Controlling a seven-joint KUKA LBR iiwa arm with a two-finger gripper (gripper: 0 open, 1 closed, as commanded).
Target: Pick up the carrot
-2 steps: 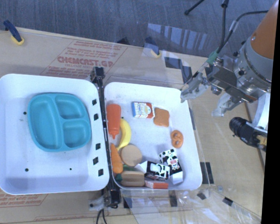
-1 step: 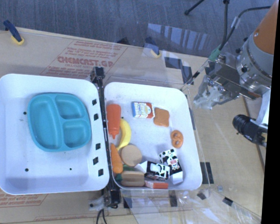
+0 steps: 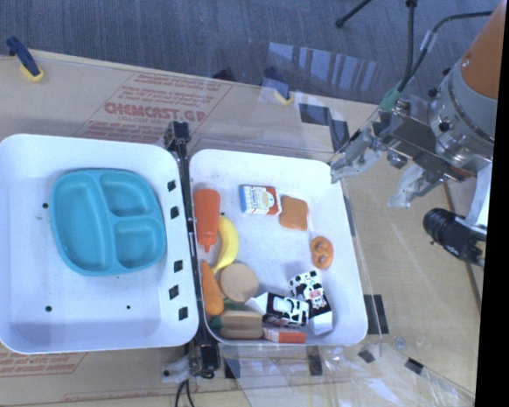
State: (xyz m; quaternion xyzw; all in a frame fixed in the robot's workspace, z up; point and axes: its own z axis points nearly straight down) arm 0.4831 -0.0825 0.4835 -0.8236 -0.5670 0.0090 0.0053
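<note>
We look down on a brown bench (image 3: 391,253) set on grey carpet, bearing two shallow white bins side by side. Far left of the gripper, the left bin (image 3: 18,311) holds a blue divided tray (image 3: 108,220) with bare white floor all round it. Nearer, the right bin (image 3: 351,313) is crowded along its left wall and lower edge: a red bottle (image 3: 206,219) and a banana (image 3: 226,243) lie side by side, and just below them the carrot (image 3: 212,290), a small orange piece, lies against the left wall, well down and to the left of the gripper, touching a tan round disc (image 3: 239,281). A milk carton (image 3: 258,199) and a cow-patterned toy (image 3: 304,297) sit closer in. The bin's middle stays open. The gripper (image 3: 378,175) hangs beyond the right bin's upper right corner, its two fingers spread apart with nothing between them, the arm (image 3: 474,93) slanting in from the right.
</note>
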